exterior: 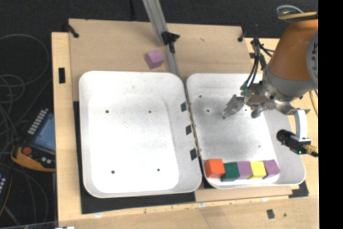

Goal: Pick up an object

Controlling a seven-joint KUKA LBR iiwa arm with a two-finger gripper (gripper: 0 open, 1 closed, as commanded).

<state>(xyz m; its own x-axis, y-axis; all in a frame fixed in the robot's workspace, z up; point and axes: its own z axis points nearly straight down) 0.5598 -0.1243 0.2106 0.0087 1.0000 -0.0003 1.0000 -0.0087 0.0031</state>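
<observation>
Along the near wall of the right bin sits a row of blocks: orange, green, purple, yellow and another purple. My gripper hangs over the bin's upper middle, well above the row and apart from it. Its two fingers are spread, one pointing left and one toward the right, with nothing between them. A lone purple block lies on the bench behind the left bin.
The left bin lies beside the right one. A slanted metal pole rises from between the bins at the back. Cables and a handheld pendant lie off the bench to the left.
</observation>
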